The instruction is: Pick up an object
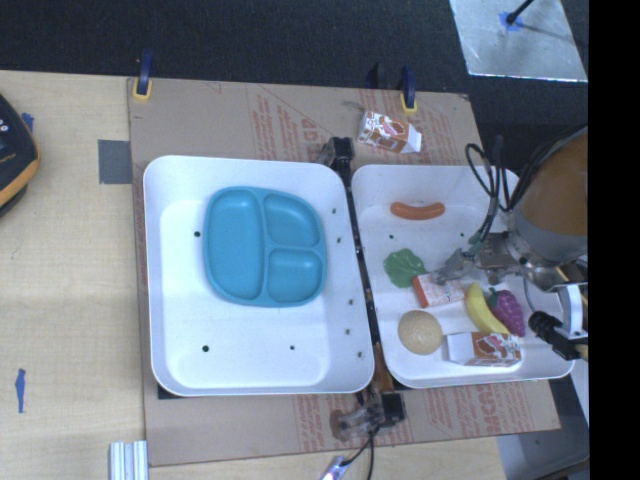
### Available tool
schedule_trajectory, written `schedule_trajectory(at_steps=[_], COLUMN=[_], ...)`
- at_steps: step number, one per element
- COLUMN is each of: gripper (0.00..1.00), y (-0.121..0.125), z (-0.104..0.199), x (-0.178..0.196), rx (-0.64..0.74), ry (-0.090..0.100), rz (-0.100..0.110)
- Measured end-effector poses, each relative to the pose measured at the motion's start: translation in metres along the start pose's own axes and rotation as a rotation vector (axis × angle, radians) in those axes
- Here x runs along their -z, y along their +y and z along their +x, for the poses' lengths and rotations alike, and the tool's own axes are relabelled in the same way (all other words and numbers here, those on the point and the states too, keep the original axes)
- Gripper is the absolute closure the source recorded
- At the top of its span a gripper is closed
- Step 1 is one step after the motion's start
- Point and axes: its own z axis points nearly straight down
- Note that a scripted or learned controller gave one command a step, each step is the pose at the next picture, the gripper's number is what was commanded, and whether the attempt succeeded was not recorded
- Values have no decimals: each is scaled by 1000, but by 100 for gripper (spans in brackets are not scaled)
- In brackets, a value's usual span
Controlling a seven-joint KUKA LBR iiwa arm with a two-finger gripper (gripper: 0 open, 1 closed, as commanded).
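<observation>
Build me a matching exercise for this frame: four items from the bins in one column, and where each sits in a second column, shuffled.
Items:
1. Light blue divided plastic plate
2. Orange-red toy sausage
3. Yellow toy banana
4. Round beige ball-shaped toy

Places:
A. Far end of the right bin
B. Near end of the right bin, towards the left bin
C. Middle of the left bin
D. Beside the purple toy, near the gripper

Pairs: 1-C, 2-A, 3-D, 4-B
</observation>
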Motion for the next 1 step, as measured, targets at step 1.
schedule_trajectory(at_steps=[1], gripper=[0], y=[74], z=[56], x=[89], rx=[-2], ry=[4], rz=[2])
